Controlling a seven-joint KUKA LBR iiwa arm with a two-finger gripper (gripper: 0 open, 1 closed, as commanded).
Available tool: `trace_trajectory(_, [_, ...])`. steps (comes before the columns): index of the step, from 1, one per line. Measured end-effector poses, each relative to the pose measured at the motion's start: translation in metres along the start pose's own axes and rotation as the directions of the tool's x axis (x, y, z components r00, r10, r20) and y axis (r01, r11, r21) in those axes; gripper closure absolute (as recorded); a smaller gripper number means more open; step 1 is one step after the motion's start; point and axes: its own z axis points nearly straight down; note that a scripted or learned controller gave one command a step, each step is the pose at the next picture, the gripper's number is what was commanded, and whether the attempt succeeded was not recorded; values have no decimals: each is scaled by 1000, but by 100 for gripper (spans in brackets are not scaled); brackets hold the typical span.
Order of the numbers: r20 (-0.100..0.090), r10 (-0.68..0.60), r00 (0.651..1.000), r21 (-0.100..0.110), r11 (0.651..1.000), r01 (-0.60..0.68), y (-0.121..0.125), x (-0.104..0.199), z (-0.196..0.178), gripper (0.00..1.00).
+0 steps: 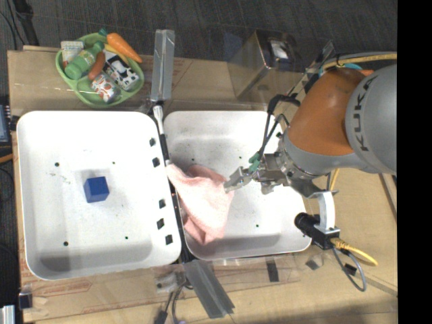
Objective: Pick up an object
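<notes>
The jaws (237,179) touch the crumpled pink cloth (201,200); their state I cannot tell. Best pinch a raised fold near its right edge, then lift straight.

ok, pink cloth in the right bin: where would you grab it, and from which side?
Probably the raised ridge at the upper right of the cloth, nearest the gripper. Come straight down from above and pinch across the fold. The cloth lies crumpled and mostly flat against the left wall of the right bin, so a side approach has little to catch there.
</notes>
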Motion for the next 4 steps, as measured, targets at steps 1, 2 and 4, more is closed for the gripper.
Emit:
trace_trajectory(1, [1, 141, 990, 2, 990, -141, 80, 0, 121, 0])
trace_trajectory(2, [0, 86, 996, 1, 996, -86, 56, 11, 134, 0])
trace_trajectory(4, [3, -70, 998, -3, 998, 70, 67, 27, 124, 100])
